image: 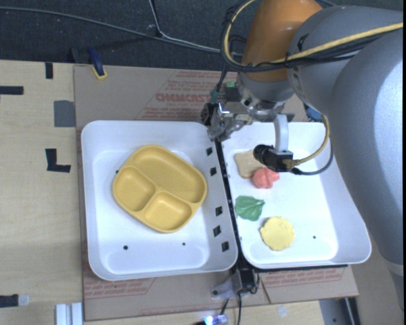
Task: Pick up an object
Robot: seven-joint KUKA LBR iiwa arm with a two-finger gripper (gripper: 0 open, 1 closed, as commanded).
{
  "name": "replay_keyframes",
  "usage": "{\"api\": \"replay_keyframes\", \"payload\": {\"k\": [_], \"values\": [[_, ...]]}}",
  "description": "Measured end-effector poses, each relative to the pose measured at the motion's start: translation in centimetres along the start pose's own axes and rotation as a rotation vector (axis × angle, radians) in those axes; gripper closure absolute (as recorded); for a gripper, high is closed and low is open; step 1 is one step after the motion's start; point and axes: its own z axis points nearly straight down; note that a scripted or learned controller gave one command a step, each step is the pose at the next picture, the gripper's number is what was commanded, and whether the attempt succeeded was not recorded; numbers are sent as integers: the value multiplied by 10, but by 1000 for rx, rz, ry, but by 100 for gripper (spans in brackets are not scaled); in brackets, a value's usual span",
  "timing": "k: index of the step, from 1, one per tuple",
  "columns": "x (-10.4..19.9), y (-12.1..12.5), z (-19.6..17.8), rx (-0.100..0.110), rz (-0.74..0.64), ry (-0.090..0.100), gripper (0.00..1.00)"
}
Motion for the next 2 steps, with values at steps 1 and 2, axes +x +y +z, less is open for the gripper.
{"api": "replay_keyframes", "payload": {"k": [1, 2], "values": [[59, -7, 6, 1, 1, -1, 100], [57, -7, 6, 1, 2, -1, 0]]}}
